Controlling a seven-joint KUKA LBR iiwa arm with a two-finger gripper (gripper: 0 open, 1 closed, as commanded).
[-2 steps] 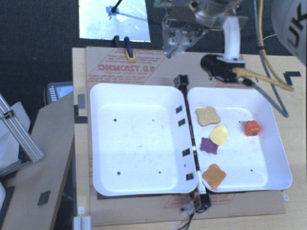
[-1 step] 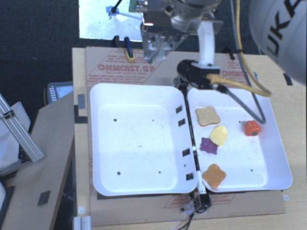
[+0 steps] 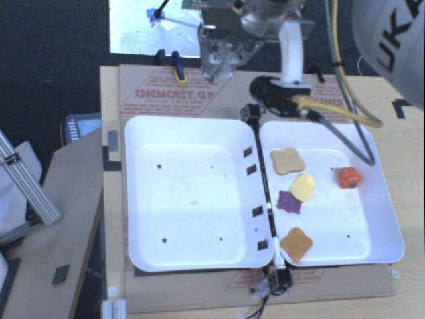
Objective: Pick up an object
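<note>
The gripper (image 3: pixel 216 62) hung high above the back edge of the surface, behind the left bin (image 3: pixel 143 135) and well apart from anything worth taking; whether it was open or shut could not be told from the blur at its tip. All the candidates lay in the right bin (image 3: pixel 388 234): a toast slice (image 3: pixel 287 160) near the divider, a yellow piece (image 3: pixel 304 187) just touching a purple piece (image 3: pixel 289 202), a brown piece (image 3: pixel 296 243) close to the front rim, and a red pepper (image 3: pixel 349 177) alone toward the right. The step in hand looked like the approach, with nothing yet chosen. The pepper seemed the soundest target, standing proud and clear of neighbours, so a straight descent would meet it alone; the flat pieces would likely slip, and the yellow and purple pair invited a double catch. The cardboard (image 3: pixel 149 88) under the bins read "CHEMCAST" in red, and the arm (image 3: pixel 392 32) at right showed "UKA".
</note>
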